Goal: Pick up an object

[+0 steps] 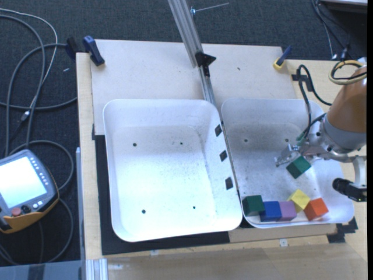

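Below the gripper point(294, 158), along the right bin's point(256, 127) near wall, sit a green cube point(253, 204), blue cube point(271, 210), purple cube point(287, 210), yellow cube point(299, 199) and orange cube point(315, 208) (green and blue touching), while its fingers pinch a dark green block point(299, 167).

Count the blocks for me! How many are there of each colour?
Green blocks: 2, one in the bottom row and one up by the pincer
Blue block: 1
Purple block: 1
Yellow block: 1
Orange block: 1
Total: 6 blocks, all in the right bin
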Available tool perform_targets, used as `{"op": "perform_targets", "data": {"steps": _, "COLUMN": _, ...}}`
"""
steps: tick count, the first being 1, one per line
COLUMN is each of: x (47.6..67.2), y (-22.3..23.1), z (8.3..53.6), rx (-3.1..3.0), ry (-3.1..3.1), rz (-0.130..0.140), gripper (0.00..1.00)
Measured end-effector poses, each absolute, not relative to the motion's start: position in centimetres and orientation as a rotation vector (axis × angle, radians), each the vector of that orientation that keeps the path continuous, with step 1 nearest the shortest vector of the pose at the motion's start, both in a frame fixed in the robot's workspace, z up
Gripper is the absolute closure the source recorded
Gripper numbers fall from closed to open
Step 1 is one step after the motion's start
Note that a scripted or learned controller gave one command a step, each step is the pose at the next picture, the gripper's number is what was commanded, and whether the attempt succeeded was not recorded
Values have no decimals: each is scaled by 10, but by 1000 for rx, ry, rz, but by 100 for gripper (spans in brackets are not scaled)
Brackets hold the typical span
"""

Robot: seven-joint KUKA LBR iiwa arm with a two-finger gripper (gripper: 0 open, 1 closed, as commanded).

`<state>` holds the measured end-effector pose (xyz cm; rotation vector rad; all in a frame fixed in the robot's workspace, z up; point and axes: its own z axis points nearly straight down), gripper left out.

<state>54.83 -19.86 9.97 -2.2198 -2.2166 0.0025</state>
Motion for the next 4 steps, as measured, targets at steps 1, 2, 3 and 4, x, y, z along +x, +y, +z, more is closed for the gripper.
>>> {"op": "perform_targets", "data": {"steps": 1, "x": 528, "y": -196, "z": 100, "rx": -2219, "ry": -2218, "rz": 2, "gripper": 0}}
{"op": "perform_targets", "data": {"steps": 2, "x": 529, "y": -196, "z": 110, "rx": -2221, "ry": -2222, "rz": -3, "gripper": 100}}
{"op": "perform_targets", "data": {"steps": 3, "x": 550, "y": -100, "z": 117, "rx": -2209, "ry": -2231, "rz": -7, "gripper": 100}}
{"op": "perform_targets", "data": {"steps": 4, "x": 535, "y": 3, "z": 203, "rx": -2211, "ry": -2233, "rz": -12, "gripper": 100}}
